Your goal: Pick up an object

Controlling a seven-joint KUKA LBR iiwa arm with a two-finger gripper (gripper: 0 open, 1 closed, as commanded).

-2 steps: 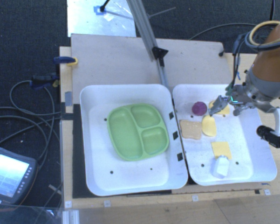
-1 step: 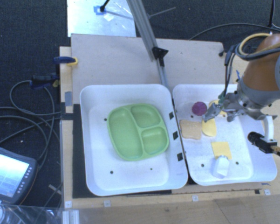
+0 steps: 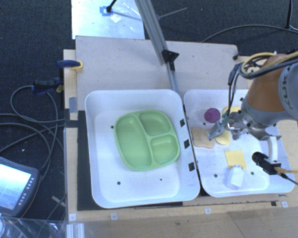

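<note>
My gripper point(image 3: 219, 131) hangs low in the right bin point(image 3: 208, 190), over its middle. Just under it lie a flat tan piece point(image 3: 202, 138) and a small yellow piece point(image 3: 223, 138), both touching the gripper's outline in this view. A purple round object point(image 3: 211, 114) sits just behind the gripper, toward the bin's back. Nearer the front lie a yellow square point(image 3: 235, 158) and a white block point(image 3: 234, 177). Nothing shows clearly between the fingers.
The left bin point(image 3: 96, 182) holds a green divided plate point(image 3: 147, 139). A grey pole point(image 3: 151, 21) slants down to the gap between the bins at the back. The arm point(image 3: 275, 95) covers the right bin's back right corner, where a yellow bit point(image 3: 233, 111) peeks out.
</note>
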